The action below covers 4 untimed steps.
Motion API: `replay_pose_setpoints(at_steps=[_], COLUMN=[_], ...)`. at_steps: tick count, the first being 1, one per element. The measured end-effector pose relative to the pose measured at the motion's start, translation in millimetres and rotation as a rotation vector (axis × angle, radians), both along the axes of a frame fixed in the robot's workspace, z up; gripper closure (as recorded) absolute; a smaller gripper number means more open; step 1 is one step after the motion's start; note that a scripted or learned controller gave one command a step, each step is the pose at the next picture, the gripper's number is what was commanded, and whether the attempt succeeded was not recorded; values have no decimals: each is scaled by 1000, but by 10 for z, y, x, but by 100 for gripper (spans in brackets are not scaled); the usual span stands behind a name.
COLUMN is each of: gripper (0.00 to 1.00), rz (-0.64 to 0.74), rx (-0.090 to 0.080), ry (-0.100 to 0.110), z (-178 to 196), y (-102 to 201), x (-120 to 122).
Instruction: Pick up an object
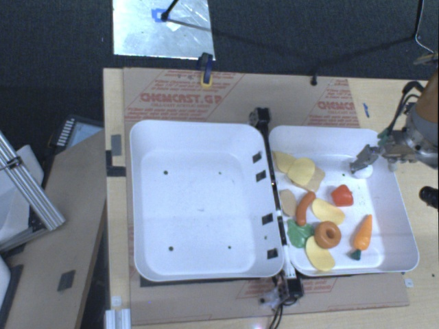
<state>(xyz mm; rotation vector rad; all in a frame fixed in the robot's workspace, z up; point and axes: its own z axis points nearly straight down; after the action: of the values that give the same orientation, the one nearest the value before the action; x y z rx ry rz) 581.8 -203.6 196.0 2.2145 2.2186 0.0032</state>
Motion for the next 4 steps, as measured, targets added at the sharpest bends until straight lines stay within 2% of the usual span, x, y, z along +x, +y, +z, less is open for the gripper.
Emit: replay_pose_setpoints(at_steps=[1,2,3,4], gripper=[0,0,100,0], rz=[7,-1,0,0], rx=[5,5,3,3], ry=[0,10,3,3], z=[-1147,-998,-890,-894], y=[360,472,467,467], x=[492,-254,-215,-216])
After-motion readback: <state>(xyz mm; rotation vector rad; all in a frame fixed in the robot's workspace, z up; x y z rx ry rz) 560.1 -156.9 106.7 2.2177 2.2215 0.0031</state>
